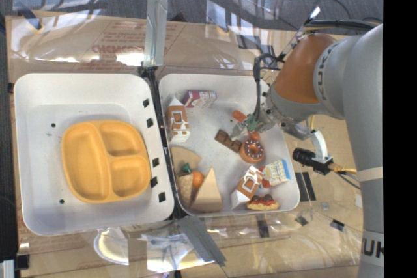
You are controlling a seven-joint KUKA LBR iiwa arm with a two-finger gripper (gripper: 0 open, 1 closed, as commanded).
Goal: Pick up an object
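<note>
The task names no one object, but the gripper (251, 129) is low in the right bin (221, 81), just above the chocolate doughnut (252, 150) and beside a brown chocolate piece (229, 140) and a small orange piece (239, 116), so one of these looks to be the target. Whether the gripper is open or closed cannot be told from here, and nothing is seen held in it. The step in hand seems to be the descent and closing on an object; the next move calls for a firm closing and then a straight lift. Around this place the bin is crowded: a small carton (177, 120) and a purple box (199, 98) lie to the left, a wedge of cheese (207, 191) and other toy foods lie near the front wall. The bin's right wall is close to the arm, so room for side moves is small. The left bin (39, 91) holds a yellow divided tray (104, 161) and has free floor around it.
</note>
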